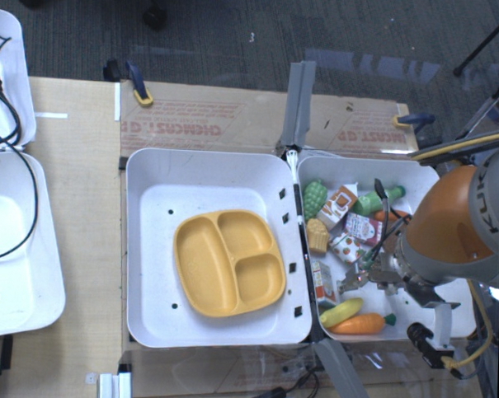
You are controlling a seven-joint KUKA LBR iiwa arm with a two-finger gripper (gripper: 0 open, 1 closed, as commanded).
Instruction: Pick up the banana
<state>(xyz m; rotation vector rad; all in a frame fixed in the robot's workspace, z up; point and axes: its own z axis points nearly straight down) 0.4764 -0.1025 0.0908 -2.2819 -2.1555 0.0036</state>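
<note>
Looking down at a slant, the camera view shows two shallow white bins side by side on the bench. At the middle of the frame, the left bin (141, 230) holds a yellow divided plate (228, 262) with three compartments, lying flat near its centre. At the right of the frame, the right bin (321, 166) is crowded with toy food. The banana (341, 311) lies along that bin's lower left part, just beside an orange carrot (360, 324) that sits directly below it, the two seeming to touch. Higher up in the same bin are a green bumpy vegetable (315, 194), a small corn cob (317, 235) and some printed cartons (348, 219).

The grey arm with its orange band (447, 219) reaches in from the right edge and covers much of the right bin. Its gripper (363, 273) hangs over the middle of that bin, above and slightly right of the banana and apart from it. Whether the jaws are released or clenched cannot be told; the metal parts blur together there.
</note>
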